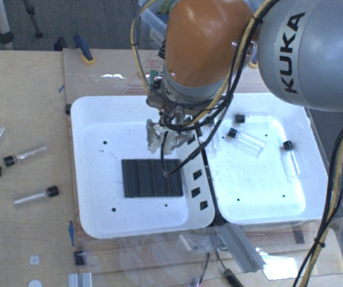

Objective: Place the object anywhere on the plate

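Reaching in from the right, the grey arm, lettered KUKA, hangs its claw over the left bin; its grip cannot be told. Just below the claw lies the dark ribbed plate. Right of it, clear vials lie loose.

The bench is viewed from one fixed camera set above it, angled down over both white bins; the far side is largely blocked, perhaps by the close-looming arm.
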Robot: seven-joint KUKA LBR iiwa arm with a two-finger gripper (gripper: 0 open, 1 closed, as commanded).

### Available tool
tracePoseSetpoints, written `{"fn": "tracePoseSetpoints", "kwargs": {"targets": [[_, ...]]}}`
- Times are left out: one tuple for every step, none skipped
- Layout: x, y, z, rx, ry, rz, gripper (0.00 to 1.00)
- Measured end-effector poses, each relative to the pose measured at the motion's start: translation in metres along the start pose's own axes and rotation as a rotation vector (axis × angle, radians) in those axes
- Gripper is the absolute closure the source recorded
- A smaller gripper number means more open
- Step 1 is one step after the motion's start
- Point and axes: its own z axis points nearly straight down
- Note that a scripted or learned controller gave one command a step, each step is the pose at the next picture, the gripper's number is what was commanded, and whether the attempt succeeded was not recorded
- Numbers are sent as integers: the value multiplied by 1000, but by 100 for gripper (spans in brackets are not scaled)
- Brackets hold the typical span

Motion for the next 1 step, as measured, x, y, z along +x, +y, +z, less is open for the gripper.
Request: {"fn": "tracePoseSetpoints", "kwargs": {"targets": [[-42, 2, 89, -6, 4, 9, 100]]}}
